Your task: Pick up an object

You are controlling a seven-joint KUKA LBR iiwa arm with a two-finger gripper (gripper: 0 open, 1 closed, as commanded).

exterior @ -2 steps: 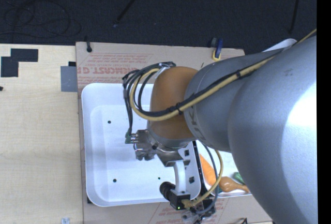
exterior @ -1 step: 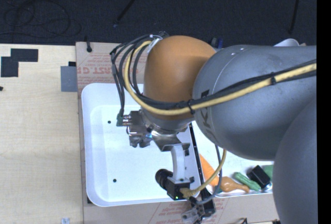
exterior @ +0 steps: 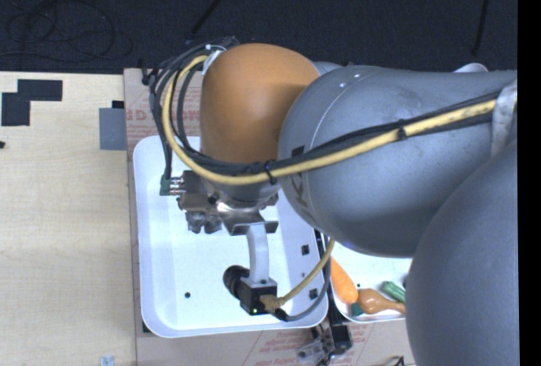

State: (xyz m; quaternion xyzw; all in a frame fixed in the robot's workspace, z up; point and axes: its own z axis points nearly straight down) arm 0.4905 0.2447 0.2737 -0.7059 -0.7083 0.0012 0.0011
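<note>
Pale desk (exterior: 59, 229) at the frame's left. Centre-left, the left white bin (exterior: 156, 288), the tool (exterior: 221, 216) low over its middle beneath the arm's orange band (exterior: 249, 98); whether the tool is wide or narrow cannot be told. Lower right, the right bin (exterior: 351, 311) holds an orange item (exterior: 342, 278) and a green item (exterior: 394, 291), well apart from the tool
</note>
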